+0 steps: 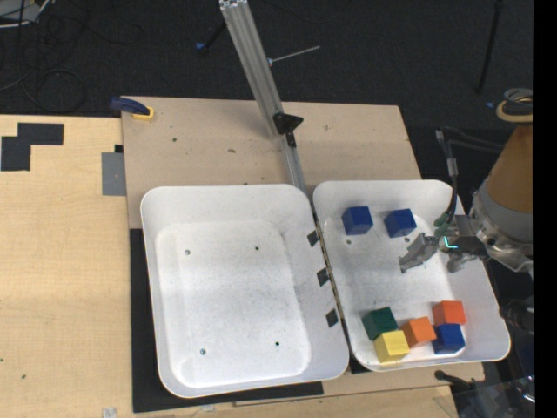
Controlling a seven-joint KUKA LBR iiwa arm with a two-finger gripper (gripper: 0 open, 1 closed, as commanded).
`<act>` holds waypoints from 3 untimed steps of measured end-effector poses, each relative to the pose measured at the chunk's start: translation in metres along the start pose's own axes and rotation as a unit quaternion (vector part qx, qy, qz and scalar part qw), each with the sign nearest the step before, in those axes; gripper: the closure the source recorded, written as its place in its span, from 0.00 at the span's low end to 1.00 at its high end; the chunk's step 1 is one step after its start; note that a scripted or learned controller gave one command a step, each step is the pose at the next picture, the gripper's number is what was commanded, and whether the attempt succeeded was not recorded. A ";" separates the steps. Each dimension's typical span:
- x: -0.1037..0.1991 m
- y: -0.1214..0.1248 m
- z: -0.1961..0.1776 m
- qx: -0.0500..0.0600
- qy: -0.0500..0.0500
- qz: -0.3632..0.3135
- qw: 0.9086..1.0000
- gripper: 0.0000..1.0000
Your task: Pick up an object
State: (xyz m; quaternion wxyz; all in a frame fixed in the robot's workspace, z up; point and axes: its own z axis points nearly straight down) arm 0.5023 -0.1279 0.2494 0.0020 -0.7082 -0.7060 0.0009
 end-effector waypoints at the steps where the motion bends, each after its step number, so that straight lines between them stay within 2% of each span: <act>1: 0.001 0.001 0.053 0.003 0.000 -0.001 1.000 0.00; 3: -0.007 0.005 0.158 -0.001 0.000 -0.001 1.000 0.00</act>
